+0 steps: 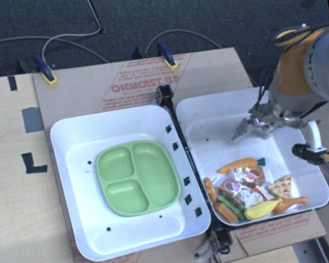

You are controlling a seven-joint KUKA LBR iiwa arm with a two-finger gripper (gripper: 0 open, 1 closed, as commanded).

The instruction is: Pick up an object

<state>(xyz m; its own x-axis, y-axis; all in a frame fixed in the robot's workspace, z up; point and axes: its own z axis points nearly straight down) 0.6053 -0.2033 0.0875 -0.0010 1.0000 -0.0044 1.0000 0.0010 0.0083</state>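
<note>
Toy food lies heaped in the near part of the right bin: an orange carrot, a red and white printed piece, a yellow banana, a tan wedge and a hot dog. My gripper hangs over the far right part of that bin, above and behind the heap and apart from it. Its fingers are spread open with nothing between them. The grey arm with its orange band comes in from the right.
A green divided plate sits in the middle of the left bin. A black divider with clips separates the bins. Blue clamps and cables lie at the bench's far edge.
</note>
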